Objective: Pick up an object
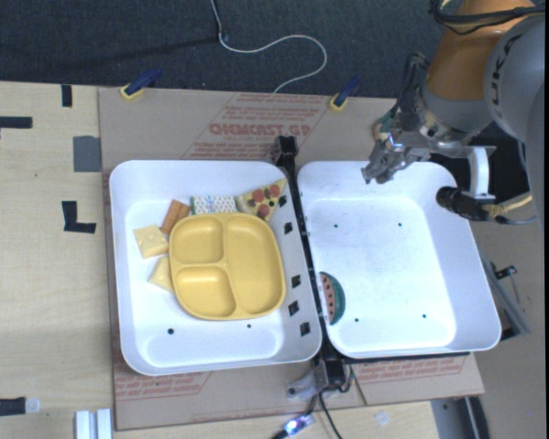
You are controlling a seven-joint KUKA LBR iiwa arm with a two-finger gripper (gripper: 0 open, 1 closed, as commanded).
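My gripper hangs over the far edge of the right bin, with nothing seen between its fingers. A round watermelon-slice piece lies against the right bin's left wall, well below and left of the gripper. In the left bin a yellow divided plate lies in the middle. Around it sit a pizza slice, a patterned white-green piece, a brown stick and pale yellow crackers.
The two bins stand side by side on a cardboard sheet, with a black divider between them. A white cable loops over the dark floor behind. The grey and orange arm occupies the upper right.
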